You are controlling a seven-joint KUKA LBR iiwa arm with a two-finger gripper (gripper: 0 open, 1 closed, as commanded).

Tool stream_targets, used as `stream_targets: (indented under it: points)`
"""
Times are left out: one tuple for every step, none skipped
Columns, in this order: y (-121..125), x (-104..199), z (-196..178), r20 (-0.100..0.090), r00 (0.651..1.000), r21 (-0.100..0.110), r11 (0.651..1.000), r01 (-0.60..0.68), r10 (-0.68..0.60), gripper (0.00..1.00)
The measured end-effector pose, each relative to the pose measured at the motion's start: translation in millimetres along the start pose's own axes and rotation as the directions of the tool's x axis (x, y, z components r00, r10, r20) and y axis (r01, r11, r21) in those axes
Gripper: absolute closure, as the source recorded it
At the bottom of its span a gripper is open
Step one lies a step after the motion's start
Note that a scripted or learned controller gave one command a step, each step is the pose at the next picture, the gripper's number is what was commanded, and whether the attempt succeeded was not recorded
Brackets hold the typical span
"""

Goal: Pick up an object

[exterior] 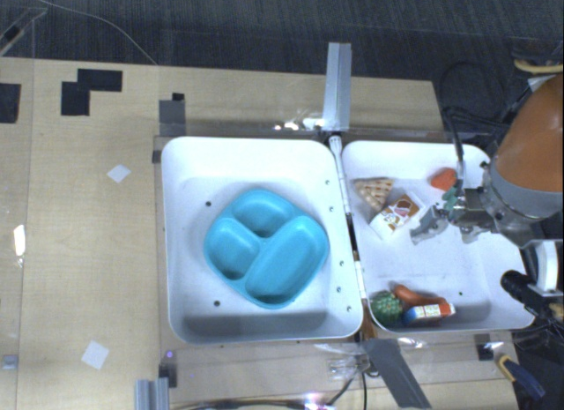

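Note:
The right bin holds several small items. A tan waffle-like wedge lies at its back left, with a small white and red carton just in front of it. An orange piece sits near the back wall. Along the front wall lie a green round item, an orange carrot-like piece and a small bottle with a red label. My gripper hangs low over the bin's middle, just right of the carton. Nothing shows in its grasp.
The left bin holds a blue divided plate. A metal post stands behind the seam between the bins. The arm's orange band and cables crowd the right side.

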State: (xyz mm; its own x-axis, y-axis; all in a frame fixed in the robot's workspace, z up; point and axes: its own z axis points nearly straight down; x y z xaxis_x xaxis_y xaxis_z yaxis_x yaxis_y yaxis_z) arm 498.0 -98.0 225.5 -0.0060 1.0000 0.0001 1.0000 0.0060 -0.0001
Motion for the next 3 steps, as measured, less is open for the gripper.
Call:
stream_targets:
  points:
    - [-2.8,-7.6,11.8,0.0,1.0,-0.001,1.0,-0.027,0.027,0.0]
    - [81.5,-3.5,74.3,0.0,1.0,0.0,1.0,0.016,-0.016,0.0]
    - [169.2,-40.5,93.4,0.001,0.995,-0.002,0.995,-0.098,0.098,0.0]
